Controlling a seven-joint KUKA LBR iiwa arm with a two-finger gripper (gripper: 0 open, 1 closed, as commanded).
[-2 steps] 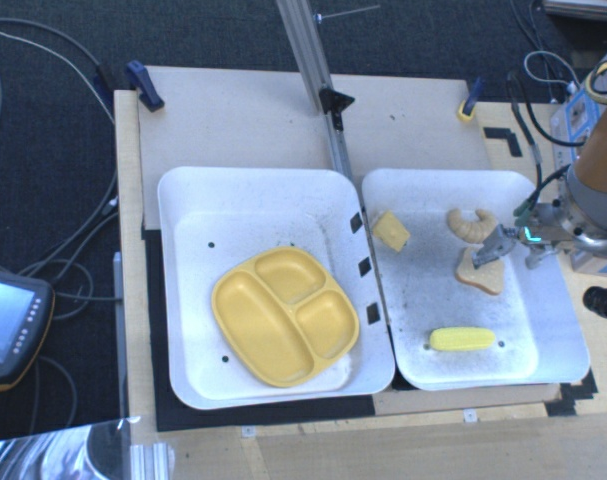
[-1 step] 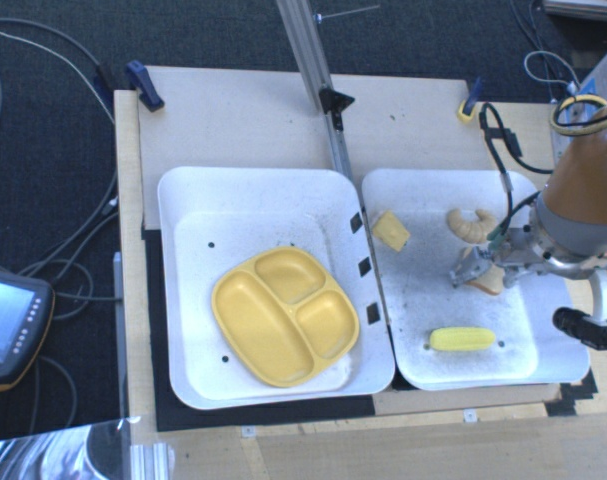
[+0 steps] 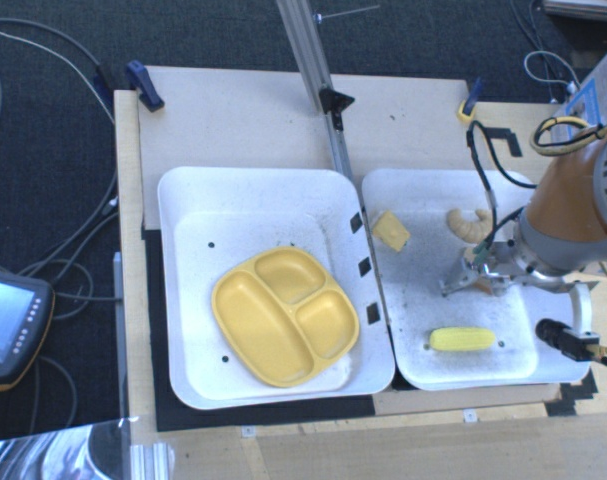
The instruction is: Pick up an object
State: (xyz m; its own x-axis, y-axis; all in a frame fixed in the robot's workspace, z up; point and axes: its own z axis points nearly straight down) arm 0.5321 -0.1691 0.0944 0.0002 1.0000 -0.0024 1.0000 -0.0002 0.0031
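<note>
My gripper (image 3: 470,276) is low inside the right bin (image 3: 423,193), reaching in from the right under the orange-banded wrist. A tan curved piece (image 3: 467,224) lies just behind it, close to the gripper's upper side. In front of it, near the bin's front wall, a yellow corn cob (image 3: 461,340) rests on its side, apart from the gripper. A pale yellow wedge (image 3: 390,231) sits at the bin's left side. I see nothing held in the gripper.
The left bin (image 3: 188,203) holds a yellow divided plate (image 3: 285,314). A grey metal pole (image 3: 313,63) slants down to the gap between the bins. Black cables (image 3: 493,158) hang by the arm at the right.
</note>
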